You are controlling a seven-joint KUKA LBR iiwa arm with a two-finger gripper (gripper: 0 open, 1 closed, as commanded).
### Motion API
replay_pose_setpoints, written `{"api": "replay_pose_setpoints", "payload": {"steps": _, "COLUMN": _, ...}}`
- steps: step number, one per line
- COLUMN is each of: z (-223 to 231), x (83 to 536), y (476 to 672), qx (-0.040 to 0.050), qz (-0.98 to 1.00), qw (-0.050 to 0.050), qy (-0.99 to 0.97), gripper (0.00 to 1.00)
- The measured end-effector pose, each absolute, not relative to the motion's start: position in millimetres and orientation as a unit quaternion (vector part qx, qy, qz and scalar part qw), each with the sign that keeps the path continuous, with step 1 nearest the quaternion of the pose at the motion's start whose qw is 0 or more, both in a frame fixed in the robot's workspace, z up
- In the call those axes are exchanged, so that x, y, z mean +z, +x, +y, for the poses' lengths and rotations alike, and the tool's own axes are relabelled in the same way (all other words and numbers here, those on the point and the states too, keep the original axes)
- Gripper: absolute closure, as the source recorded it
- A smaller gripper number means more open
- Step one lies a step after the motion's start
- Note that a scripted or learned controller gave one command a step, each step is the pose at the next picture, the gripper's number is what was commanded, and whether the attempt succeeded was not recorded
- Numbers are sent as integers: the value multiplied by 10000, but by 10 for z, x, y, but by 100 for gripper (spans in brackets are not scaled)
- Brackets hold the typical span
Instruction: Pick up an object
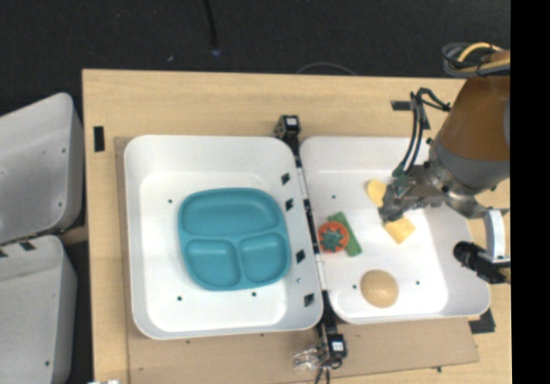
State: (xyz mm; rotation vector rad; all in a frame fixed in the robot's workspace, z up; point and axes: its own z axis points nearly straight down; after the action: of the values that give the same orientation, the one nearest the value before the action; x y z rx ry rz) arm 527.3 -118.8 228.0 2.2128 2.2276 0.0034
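Note:
In the right bin (pixel 430 305) lie a yellow wedge-shaped piece (pixel 399 229), a second yellow piece (pixel 375 192), an orange and green toy (pixel 335 236) near the bin's left wall, and a tan round bun (pixel 379 288) near the front. My gripper (pixel 395 208) hangs low over the two yellow pieces, right between them. The fingers are dark and seen from above, so their spacing does not show. Nothing is visibly lifted.
The left bin (pixel 155 305) holds a teal three-compartment tray (pixel 234 236). A divider with black clips (pixel 303 219) runs between the bins. The arm's grey body and orange band (pixel 477 129) cover the right bin's far right side.

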Motion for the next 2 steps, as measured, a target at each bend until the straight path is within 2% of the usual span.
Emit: {"api": "replay_pose_setpoints", "payload": {"steps": 2, "z": -262, "x": 2424, "y": 5688, "qx": 13, "qz": 7097, "qw": 5, "qy": 7045, "gripper": 100}}
